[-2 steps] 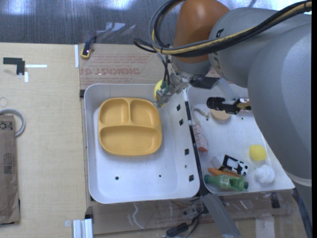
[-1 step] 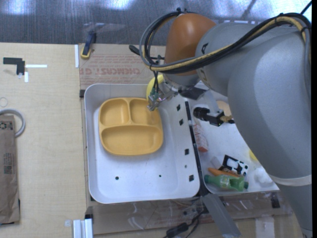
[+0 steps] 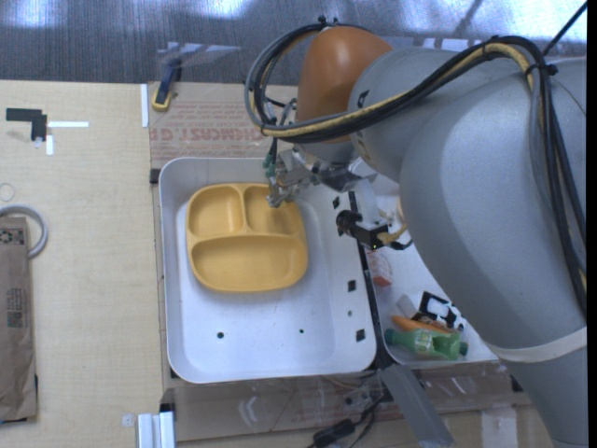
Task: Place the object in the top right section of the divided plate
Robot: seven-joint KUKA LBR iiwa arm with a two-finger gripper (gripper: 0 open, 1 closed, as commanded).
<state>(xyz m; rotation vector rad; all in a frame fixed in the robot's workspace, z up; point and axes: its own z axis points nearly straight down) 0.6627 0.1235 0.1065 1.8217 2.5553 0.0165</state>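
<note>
A yellow divided plate [image 3: 244, 261] lies in the upper left part of the left white bin [image 3: 252, 343]. It has two small sections at the top and one long section below. My gripper [image 3: 278, 192] hangs from the grey arm directly over the plate's top right section [image 3: 280, 220], low above its surface. The arm's bulk and its cables hide the tips. I cannot make out any object at the gripper or in that section.
The right bin [image 3: 403, 278] is mostly covered by the arm. At its near end lie a green bottle [image 3: 435, 345], an orange carrot-like piece [image 3: 410, 324] and a small black-and-white item [image 3: 438, 308]. A brown paper bag [image 3: 14, 315] lies on the bench at far left.
</note>
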